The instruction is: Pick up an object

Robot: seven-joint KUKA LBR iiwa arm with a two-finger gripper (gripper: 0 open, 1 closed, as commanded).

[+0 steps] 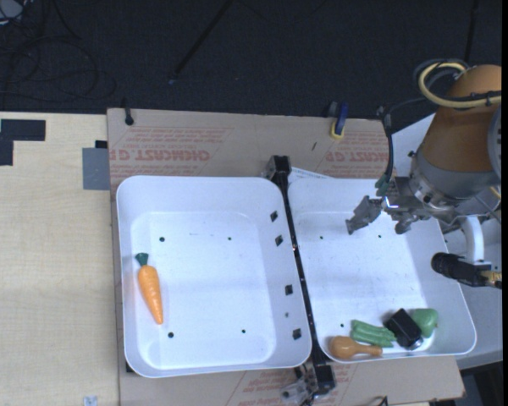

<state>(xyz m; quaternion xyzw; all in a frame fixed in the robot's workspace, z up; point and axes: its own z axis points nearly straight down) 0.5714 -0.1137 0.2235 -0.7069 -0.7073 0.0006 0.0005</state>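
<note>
An orange toy carrot with a green top lies near the left wall of the left bin. In the right bin, along the front edge, sit a tan gourd-shaped toy, a green pod-like toy, a black block and a light green piece, bunched together. My gripper hangs over the back half of the right bin, well behind that cluster, and nothing shows in it.
A black divider runs between the two bins. The grey and orange arm fills the right side above the right bin. Cardboard lies under the bins, with a blue and yellow clip at its back edge.
</note>
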